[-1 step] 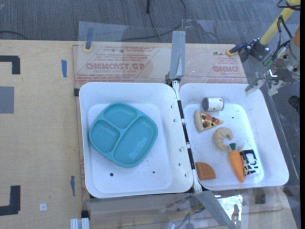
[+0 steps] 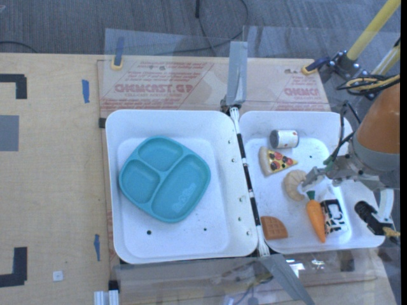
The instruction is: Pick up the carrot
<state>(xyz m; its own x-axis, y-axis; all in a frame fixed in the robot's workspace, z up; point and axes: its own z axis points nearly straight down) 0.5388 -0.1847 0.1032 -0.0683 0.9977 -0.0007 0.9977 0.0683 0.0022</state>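
The orange carrot (image 2: pixel 316 220), with a small green top, lies in the right bin (image 2: pixel 254 170) near its front right, pointing toward the front edge. My gripper (image 2: pixel 317 178) hangs just behind the carrot's green end, over the bin's right half. The grey arm with its orange band enters from the right edge. Nothing shows held in the gripper.
Also in the right bin are a small can (image 2: pixel 283 138), a pizza slice toy (image 2: pixel 276 160), a beige round piece (image 2: pixel 294 185) next to the gripper, a brown wedge (image 2: pixel 274 227) and a black-and-white item (image 2: pixel 334 217) touching the carrot's right side. A teal divided plate (image 2: pixel 165 178) lies in the left bin.
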